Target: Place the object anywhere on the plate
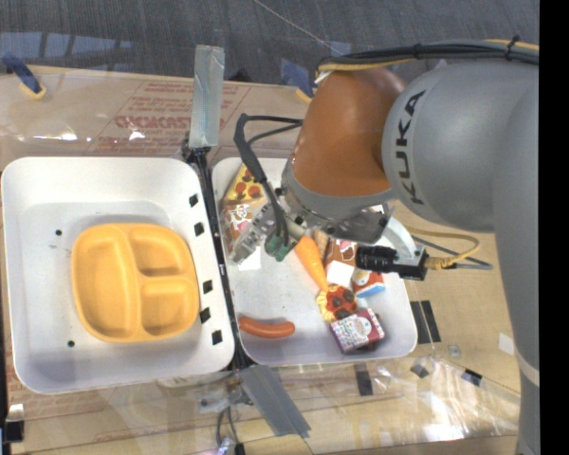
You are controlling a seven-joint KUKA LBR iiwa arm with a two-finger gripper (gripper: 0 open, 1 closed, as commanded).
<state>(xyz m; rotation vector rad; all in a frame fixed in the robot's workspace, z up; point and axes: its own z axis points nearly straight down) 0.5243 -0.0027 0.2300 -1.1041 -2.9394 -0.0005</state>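
A KUKA arm (427,150) reaches in from the right of the frame and hangs over the right-hand white bin (266,349), its orange band covering much of the bin's upper half. Along that bin's lower edge lie a toy hot dog (266,327) and, to its right, a pink carton (357,331) with a red-and-yellow item (337,301) touching its upper side. Just above them an orange carrot (310,261) lies at a slant, its upper end just beside the gripper (258,237). The gripper sits low at the centre of the frame, near the bin's left wall; whether its fingers are apart or together cannot be told, and nothing is seen between them. A pizza slice (244,190) lies just above the gripper. The yellow divided plate (133,280) rests in the left-hand bin (38,183), well apart from the gripper, with the bins' adjoining walls between them.
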